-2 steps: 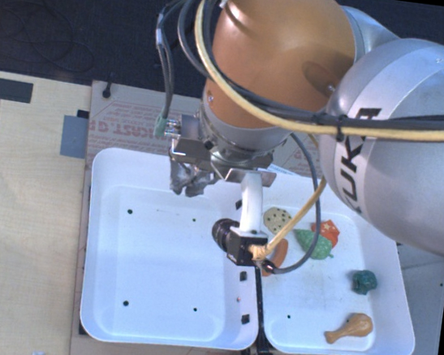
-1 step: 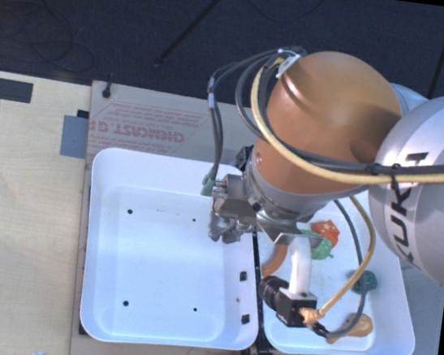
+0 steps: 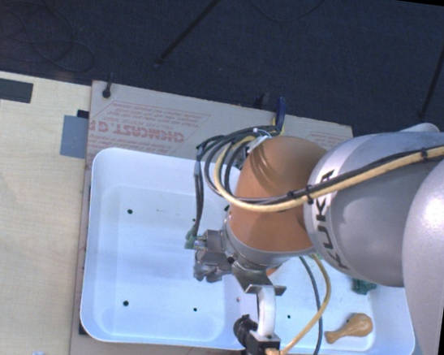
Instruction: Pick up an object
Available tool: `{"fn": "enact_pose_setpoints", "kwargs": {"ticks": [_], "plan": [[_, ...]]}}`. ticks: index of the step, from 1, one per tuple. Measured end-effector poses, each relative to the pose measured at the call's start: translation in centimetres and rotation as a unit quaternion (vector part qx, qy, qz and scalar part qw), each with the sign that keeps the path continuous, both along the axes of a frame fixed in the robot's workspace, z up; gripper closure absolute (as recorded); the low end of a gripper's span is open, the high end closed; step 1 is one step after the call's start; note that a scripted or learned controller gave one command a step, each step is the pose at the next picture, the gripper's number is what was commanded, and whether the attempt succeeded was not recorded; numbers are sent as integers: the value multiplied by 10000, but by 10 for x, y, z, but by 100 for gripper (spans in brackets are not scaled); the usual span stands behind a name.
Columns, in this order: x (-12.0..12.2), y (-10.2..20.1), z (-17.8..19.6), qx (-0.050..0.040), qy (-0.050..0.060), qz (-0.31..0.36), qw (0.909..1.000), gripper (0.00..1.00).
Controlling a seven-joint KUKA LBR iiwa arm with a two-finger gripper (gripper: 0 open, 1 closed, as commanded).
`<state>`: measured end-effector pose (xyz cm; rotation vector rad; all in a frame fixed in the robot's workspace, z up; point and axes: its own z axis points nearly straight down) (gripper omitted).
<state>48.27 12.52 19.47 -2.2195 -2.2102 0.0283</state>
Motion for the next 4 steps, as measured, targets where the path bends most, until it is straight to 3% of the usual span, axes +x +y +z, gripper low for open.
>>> {"fn": "enact_pose_setpoints", "kwargs": {"ticks": [1,2,3,4], "plan": [[-7,16,91,41,-113,32,9999,100],[10,-29,185,31,-127,2,9999,100],[24,24,333,58,-169,50,9998,100],[4,107,340,35,-84,67,9999,100]]}}
